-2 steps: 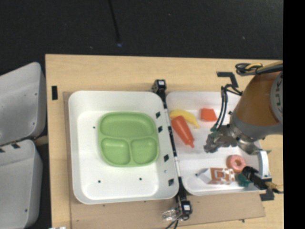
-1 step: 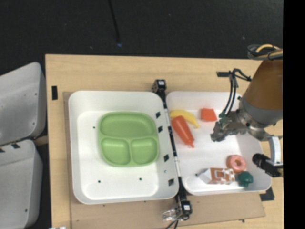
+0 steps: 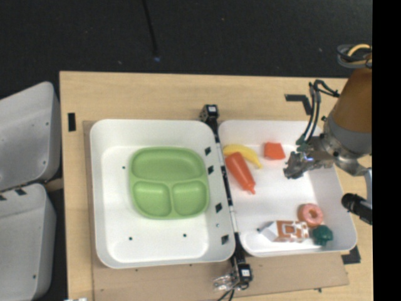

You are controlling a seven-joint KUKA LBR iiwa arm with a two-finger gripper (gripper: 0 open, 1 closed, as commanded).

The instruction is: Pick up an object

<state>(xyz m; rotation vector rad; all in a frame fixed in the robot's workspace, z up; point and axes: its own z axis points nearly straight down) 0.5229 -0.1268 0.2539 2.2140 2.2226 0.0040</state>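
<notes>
Two white bins sat side by side on the bench when I looked down through the overhead camera. My arm reached in from the right, grey with its orange band above the wrist, and the gripper hung over the right bin, in its upper right part. I could not tell how the gripper stood, because it was a dark, blurred shape from this angle, and I saw nothing that I could say it held. Just to its left lay a small orange block, near it but apart. Further left, close to the wall between the bins, a yellow banana curved over the top end of an orange carrot, the two touching. Along the near edge of that bin sat a pink ring, a dark green piece just below it, and a white and orange packet to their left. The left bin held a green divided plate, lying flat near its middle with three compartments.
</notes>
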